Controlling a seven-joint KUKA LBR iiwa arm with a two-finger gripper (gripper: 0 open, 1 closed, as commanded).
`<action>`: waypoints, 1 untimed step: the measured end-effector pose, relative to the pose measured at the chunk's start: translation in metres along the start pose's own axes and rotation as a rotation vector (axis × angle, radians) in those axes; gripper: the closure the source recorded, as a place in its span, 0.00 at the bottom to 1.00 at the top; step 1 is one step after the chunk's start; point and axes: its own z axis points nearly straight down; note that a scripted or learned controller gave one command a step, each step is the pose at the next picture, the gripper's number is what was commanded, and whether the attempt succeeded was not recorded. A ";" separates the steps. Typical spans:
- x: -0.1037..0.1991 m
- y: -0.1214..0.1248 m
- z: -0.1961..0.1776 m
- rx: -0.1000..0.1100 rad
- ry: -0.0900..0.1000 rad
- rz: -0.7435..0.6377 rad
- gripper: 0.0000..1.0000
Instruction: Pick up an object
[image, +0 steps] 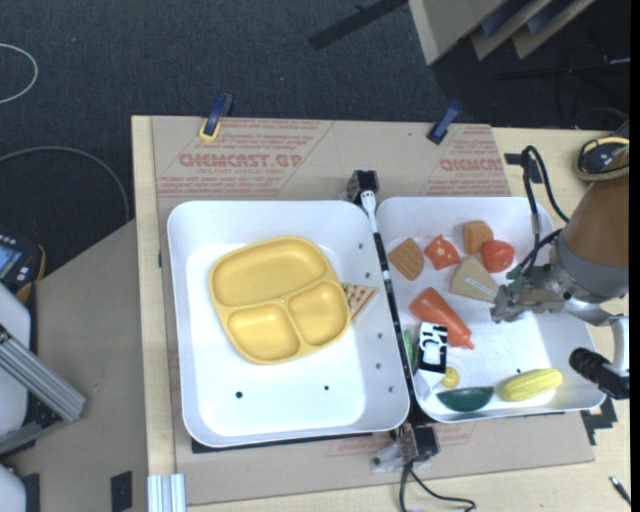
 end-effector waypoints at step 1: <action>0.006 -0.008 -0.052 -0.001 0.000 -0.001 1.00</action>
